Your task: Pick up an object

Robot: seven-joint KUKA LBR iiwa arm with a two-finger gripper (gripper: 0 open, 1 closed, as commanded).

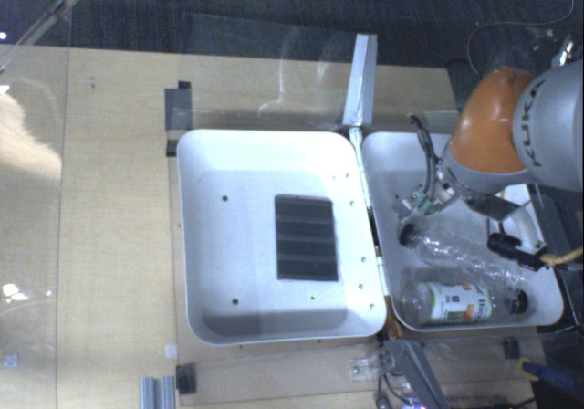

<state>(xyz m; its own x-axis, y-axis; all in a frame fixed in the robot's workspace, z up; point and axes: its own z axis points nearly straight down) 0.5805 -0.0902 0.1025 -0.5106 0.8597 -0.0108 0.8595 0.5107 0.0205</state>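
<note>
Jaws (422,202) hanging over the right bin (388,170), grip state impossible to tell, clear bottle (456,256) lying just below them, labelled bottle (456,302) resting beyond it.

Two white bins on the bench: the left bin (205,215) with one dark ribbed panel (306,236), the right bin (383,161) with two clear plastic bottles, one bare (452,252), one labelled (456,302). One arm (511,133) overhead.
</note>
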